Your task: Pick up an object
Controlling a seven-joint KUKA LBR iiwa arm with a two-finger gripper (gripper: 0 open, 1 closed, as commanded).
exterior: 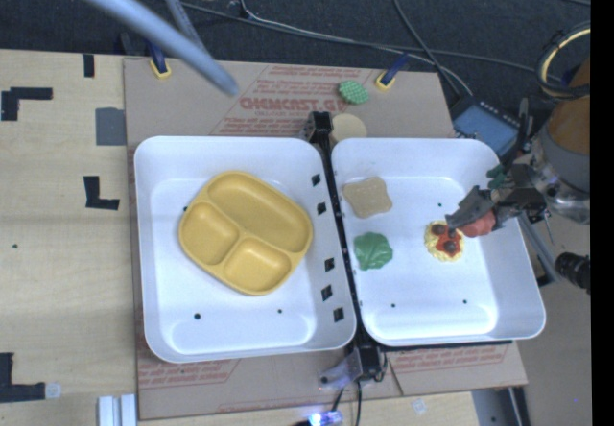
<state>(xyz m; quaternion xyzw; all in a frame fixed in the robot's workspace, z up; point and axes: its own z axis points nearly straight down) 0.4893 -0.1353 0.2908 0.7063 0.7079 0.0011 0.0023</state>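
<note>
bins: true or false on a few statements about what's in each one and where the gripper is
1. The yellow tray lies in the left bin. True.
2. The green piece lies in the left bin. False: it lies in the right bin, near the divider.
3. The gripper is over the right bin, by the yellow and red piece. True.
4. The tan piece sits on the yellow tray. False: it lies in the right bin, above the green piece in the camera view.
5. The tray has one single compartment. False: it has three.
</note>
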